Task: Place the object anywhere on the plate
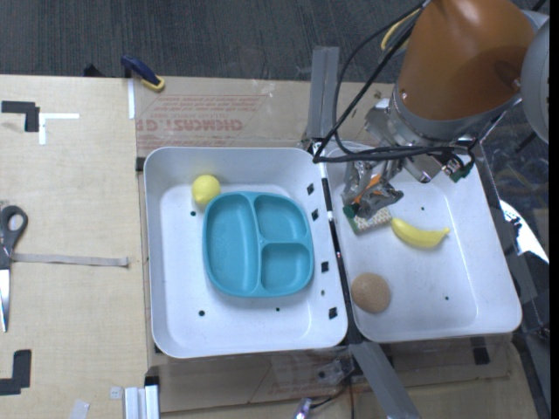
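Though I cannot tell the claw's [371, 201] state, it hovers over a sponge [370, 220], banana [420, 233] just beside: light, smooth, curved, likely best pinched across its middle.

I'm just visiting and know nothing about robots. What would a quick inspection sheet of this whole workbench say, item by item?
Surface: light wooden bench bearing two shallow white bins, left and right.
Job's things: blue three-compartment plastic plate in the left bin, nothing on it; yellow banana, round brown ball and small speckled block in the right bin.
Clutter: yellow ball beside the plate; scissors at the bench's left edge.
Grippers: gripper low over the speckled block, in the right bin.
Cables: black cables looping by the arm's orange band.
Surroundings: dark carpet floor.
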{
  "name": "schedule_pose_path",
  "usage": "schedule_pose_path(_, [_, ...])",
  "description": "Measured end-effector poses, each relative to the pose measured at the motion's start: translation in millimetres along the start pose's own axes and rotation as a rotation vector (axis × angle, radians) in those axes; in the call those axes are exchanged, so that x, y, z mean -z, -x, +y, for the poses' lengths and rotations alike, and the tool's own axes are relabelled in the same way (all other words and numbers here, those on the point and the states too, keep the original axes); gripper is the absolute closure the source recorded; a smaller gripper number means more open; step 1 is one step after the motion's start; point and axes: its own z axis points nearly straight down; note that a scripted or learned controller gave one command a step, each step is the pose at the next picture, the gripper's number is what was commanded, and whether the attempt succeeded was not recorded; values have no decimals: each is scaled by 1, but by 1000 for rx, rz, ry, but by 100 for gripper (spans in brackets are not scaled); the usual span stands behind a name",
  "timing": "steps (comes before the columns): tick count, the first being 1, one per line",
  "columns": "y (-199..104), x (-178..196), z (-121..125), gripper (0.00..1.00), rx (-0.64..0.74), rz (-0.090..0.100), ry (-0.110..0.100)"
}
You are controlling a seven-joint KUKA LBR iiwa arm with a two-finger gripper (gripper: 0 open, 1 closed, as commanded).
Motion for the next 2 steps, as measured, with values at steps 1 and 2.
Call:
schedule_pose_path(1, [-20,38,72,100,371,2,3])
schedule_pose_path(2, [-20,38,72,0,371,2,3])
